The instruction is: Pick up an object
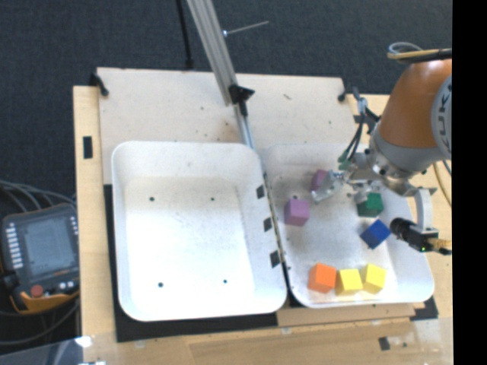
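- Hovering low over the right bin point(426, 280), the gripper point(329, 188) is seen beside a small purple block point(319, 179); whether its jaws are spread or pressed together cannot be told.
- A larger purple cube point(297, 211) is found just below-left of the jaws.
- A green block point(370, 204) and blue block point(375, 234) are placed to their right.
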`<state>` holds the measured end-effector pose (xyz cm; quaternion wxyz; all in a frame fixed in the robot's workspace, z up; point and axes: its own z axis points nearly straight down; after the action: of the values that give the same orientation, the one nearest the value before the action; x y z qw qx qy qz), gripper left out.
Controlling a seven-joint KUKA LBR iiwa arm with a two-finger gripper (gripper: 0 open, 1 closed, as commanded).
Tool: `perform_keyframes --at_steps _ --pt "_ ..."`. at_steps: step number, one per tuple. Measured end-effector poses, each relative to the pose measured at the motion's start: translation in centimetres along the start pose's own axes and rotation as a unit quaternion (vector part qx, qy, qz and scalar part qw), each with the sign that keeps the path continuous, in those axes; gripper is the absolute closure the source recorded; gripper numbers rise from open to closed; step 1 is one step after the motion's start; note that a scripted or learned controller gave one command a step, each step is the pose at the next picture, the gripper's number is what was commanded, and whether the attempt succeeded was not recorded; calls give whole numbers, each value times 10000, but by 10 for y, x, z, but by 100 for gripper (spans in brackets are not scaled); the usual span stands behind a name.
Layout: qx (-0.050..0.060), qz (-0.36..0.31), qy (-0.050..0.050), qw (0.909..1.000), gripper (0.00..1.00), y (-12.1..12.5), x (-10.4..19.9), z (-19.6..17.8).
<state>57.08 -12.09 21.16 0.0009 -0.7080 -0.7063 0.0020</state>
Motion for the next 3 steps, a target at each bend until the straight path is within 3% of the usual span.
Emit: perform_keyframes --at_steps 1,2,3 --pt "9 0 3 10000 0 -3 -3 63" --pt "-129 -20 -15 9999 0 4 -5 86" --pt "-143 19 -5 9999 100 5 -5 77"
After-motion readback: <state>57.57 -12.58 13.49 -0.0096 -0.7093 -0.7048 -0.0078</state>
